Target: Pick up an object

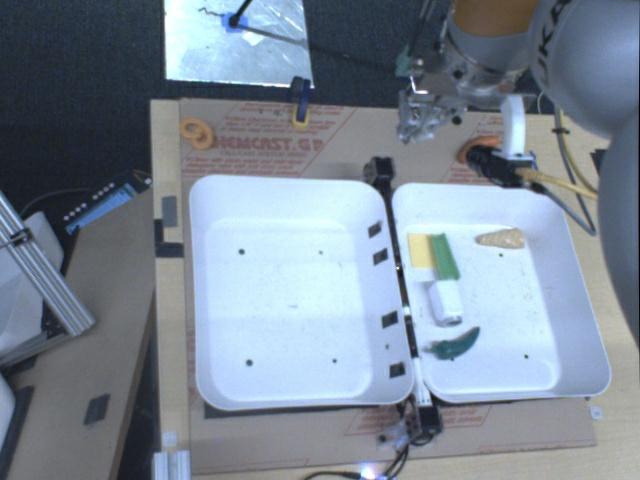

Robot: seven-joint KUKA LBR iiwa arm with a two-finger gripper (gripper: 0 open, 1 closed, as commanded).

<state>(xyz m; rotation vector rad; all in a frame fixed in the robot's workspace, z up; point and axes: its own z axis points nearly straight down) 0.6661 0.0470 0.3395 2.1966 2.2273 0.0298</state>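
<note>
The pincer (418, 128) is hanging above the far edge of the counter (330, 128), beyond the right bin (570, 298) and well apart from anything it could lift; whether its tips are apart or together I cannot tell, since they are blurring into a small grey tangle at this slant. Nothing is sitting between them.

All the candidates are lying in the right bin, near its left wall. A yellow and green sponge (431, 255) is lying flat, a white block (446, 301) is sitting just on its near side, and a dark green curved piece (455, 344) is lying nearer still. A tan, leaf-shaped piece (500, 238) is resting alone toward the far right of the bin.

To do this step well, the arm is probably best off aiming for the tan piece, as it is standing clear of the others and leaves room on both sides. The sponge and block are almost touching, so a descent there is risking a nudge instead of a grasp. The pincer should be coming straight down, centred, and closing across the narrow width.

The arm's upper body is running out of the picture at the top right. What the dark green piece and the tan piece really are is hard to make out.
</note>
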